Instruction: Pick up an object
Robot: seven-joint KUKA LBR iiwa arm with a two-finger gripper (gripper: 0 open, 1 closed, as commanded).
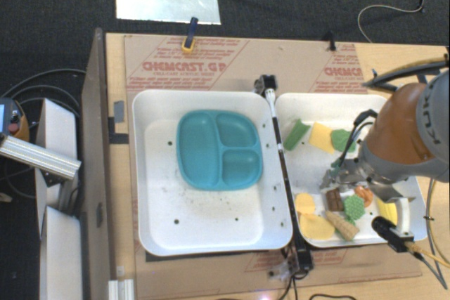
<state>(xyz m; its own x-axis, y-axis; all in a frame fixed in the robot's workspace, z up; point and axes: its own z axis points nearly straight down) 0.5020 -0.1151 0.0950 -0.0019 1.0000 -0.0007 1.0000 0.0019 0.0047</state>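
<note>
The right bin [351,103] holds several toy food pieces. At its back lie a green piece [297,134], a yellow wedge [323,138] and another green piece [342,140]. Near the front are a yellow disc [305,203], a flat yellow piece [318,227], a corn cob [343,225], a brown block [335,200], a green bumpy piece [354,208], an orange piece [363,193] and a yellow piece [387,209]. My gripper [340,180] hangs low in this bin, just above the brown block and the orange piece. The wrist hides what lies beneath it.
A teal divided plate [219,150] lies in the left bin [162,221]. A ridge [279,151] separates the two bins. The arm's orange band [402,119] leans over the right bin's far right side.
</note>
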